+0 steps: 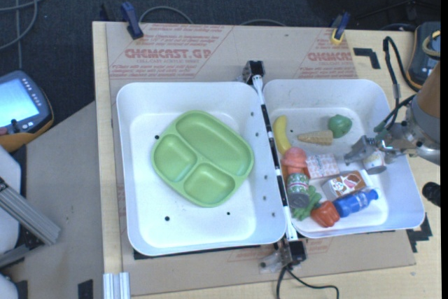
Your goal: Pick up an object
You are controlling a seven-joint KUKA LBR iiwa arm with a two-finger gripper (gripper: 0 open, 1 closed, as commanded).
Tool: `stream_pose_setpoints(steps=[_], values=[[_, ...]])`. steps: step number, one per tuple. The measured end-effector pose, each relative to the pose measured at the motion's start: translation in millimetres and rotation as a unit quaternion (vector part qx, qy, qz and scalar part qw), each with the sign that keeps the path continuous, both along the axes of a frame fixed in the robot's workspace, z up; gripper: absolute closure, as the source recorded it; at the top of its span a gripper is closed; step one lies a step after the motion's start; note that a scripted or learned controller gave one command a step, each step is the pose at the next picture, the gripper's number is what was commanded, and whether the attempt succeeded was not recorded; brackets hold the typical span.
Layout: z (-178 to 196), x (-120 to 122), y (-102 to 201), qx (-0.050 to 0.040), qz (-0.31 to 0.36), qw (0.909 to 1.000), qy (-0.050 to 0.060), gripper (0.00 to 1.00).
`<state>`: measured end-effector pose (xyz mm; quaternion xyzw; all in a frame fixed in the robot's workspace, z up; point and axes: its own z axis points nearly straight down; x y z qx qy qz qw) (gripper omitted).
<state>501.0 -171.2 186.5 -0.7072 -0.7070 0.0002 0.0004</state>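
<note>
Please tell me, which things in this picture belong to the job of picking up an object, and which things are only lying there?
Belong to the job:
- claw, above the right bin
- banana
- green round toy
- blue bottle
- green can
- small carton

Only lying there:
- green divided plate in the left bin
- blue clamp
</note>
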Motion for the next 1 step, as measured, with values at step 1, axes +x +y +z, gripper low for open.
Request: stream_pose_setpoints(steps=[1], values=[[-105.2,55.4,-43.8,-0.0004,0.000,1.0000,-0.003,0.00]])
